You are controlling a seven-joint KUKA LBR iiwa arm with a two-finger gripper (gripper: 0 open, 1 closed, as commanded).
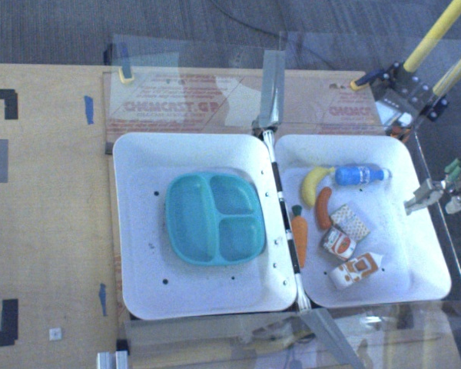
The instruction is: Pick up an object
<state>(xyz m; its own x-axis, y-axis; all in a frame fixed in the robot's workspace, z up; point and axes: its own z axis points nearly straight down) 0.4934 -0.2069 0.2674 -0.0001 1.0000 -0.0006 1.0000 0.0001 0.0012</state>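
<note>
The right bin (415, 267) holds several small items. A yellow banana (315, 183) lies beside a blue bottle (359, 175) near the far side. An orange carrot (300, 238) rests along the bin's left wall, with a red sausage (323, 208) next to it. A patterned box (350, 221), a red-and-white carton (338, 244) and a white-and-orange carton (357, 268) sit toward the near side. My gripper (426, 196) hangs at the bin's right rim, well right of all the items, with nothing seen in it.
A teal divided plate (215, 218) lies in the middle of the left bin (138, 229). A metal divider (283, 229) separates the bins. Yellow poles and a black clamp (411, 91) stand at the far right, behind the right bin.
</note>
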